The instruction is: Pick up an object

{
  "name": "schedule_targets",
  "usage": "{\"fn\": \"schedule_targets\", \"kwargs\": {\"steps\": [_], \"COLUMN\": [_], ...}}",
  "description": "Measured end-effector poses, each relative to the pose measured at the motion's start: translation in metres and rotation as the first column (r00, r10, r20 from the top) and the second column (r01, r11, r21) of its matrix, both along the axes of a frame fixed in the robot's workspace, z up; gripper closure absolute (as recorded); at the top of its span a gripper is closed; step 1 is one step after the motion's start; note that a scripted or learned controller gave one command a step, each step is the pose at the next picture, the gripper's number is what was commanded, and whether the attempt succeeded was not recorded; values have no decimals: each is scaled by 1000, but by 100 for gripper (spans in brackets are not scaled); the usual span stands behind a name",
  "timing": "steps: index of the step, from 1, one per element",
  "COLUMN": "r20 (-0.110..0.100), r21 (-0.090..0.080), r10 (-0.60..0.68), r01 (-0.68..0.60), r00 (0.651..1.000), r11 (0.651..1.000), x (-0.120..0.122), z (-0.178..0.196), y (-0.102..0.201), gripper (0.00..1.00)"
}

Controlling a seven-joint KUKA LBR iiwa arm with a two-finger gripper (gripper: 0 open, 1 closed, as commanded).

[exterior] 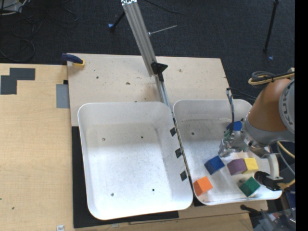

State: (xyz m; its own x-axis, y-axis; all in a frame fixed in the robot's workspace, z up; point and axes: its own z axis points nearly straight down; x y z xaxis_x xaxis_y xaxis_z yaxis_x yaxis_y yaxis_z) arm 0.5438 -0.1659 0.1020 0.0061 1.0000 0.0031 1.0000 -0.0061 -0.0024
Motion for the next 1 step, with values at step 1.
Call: {"fn": "schedule_targets", "kwargs": {"steps": [1], "r20": [5], "r21": [-3], "r10": [7], "r01": [-7], "r00": [1000], "r11": [1000], "x": [-6], "z": [54], "y": [7], "gripper": [100]}}
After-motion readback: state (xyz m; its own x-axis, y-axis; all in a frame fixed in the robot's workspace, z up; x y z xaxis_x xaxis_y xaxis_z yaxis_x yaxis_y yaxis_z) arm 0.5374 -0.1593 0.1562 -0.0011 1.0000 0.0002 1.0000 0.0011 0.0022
